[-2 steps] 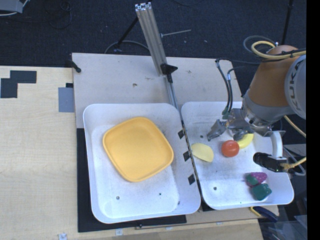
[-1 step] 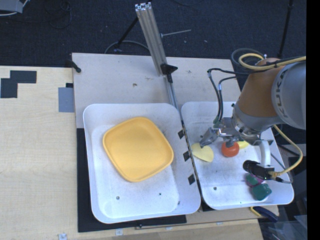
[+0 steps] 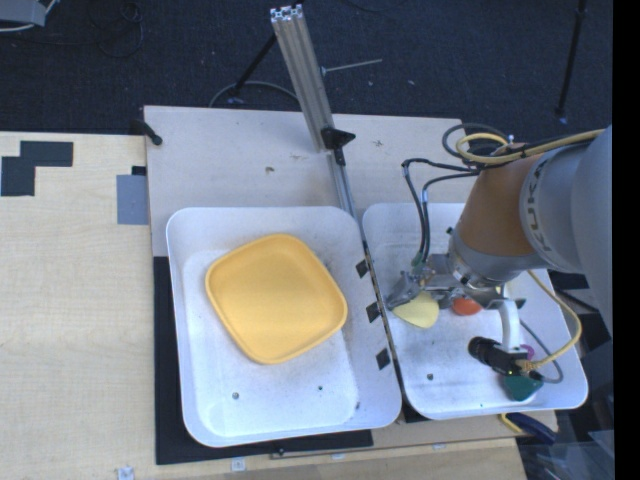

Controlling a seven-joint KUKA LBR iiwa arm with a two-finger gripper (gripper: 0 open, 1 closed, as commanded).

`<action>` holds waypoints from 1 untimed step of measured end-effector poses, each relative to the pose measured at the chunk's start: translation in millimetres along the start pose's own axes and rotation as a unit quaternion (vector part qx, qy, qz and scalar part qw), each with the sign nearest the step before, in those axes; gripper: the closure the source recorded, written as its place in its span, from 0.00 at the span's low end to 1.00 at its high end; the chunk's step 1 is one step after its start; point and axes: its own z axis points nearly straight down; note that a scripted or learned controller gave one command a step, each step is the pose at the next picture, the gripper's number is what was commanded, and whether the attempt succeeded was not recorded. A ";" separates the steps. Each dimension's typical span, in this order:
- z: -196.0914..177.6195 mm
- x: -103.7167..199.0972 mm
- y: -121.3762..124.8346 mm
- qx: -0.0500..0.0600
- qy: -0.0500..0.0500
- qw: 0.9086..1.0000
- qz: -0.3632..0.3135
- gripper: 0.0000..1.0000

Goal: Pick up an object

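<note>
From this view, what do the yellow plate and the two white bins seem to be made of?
The yellow plate looks like moulded plastic with a matte finish: uniform colour, soft rounded corners, a raised rim and no sharp glare. The white bins also look like plastic, thin and smooth with rounded lips; painted metal cannot be excluded.

No legible text — none anywhere.

A pale beige worktop (image 3: 240, 158) stands over a dark carpeted floor (image 3: 150, 38) strewn with black cables (image 3: 250, 88). To its left lies a light wood-grain board (image 3: 70, 298) marked with black and grey rectangular patches (image 3: 130, 198). A slanted aluminium extrusion post (image 3: 305, 73) rises from the worktop's middle. A thin dark tripod leg (image 3: 572, 48) crosses the floor at upper right. Light falls evenly.
</note>
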 end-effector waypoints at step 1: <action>-13.2 -1.1 1.7 -0.003 0.000 1.000 0.001 1.00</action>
